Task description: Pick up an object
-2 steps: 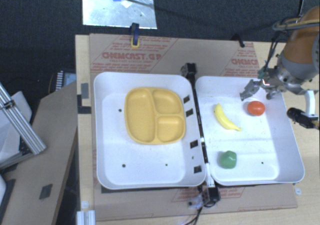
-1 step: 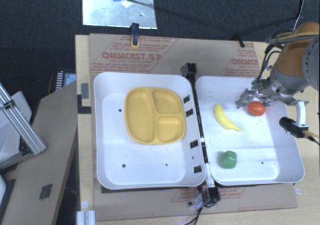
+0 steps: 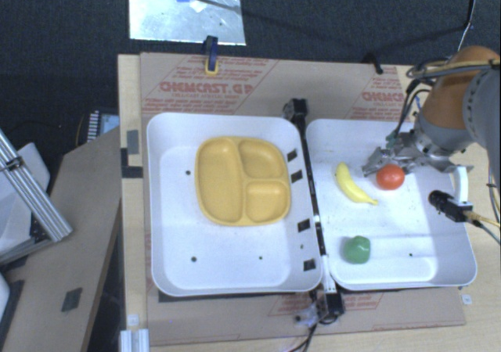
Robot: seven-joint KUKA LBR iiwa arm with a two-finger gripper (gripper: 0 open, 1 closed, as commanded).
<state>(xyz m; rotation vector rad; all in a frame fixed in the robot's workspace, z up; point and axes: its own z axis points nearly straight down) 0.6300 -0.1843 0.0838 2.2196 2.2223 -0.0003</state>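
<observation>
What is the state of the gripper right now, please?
Gripper: low in the right bin, right beside the tomato; open or closed cannot be told, and no grasp is visible.

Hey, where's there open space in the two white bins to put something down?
Right bin: bare floor along the near wall right of the green fruit, and at the far left corner behind the banana. It is crowded around the tomato, where the gripper sits. Left bin: a bare strip in front of the yellow tray.

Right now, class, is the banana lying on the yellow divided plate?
No. The banana lies in the right bin, while the yellow plate sits in the left bin.
</observation>
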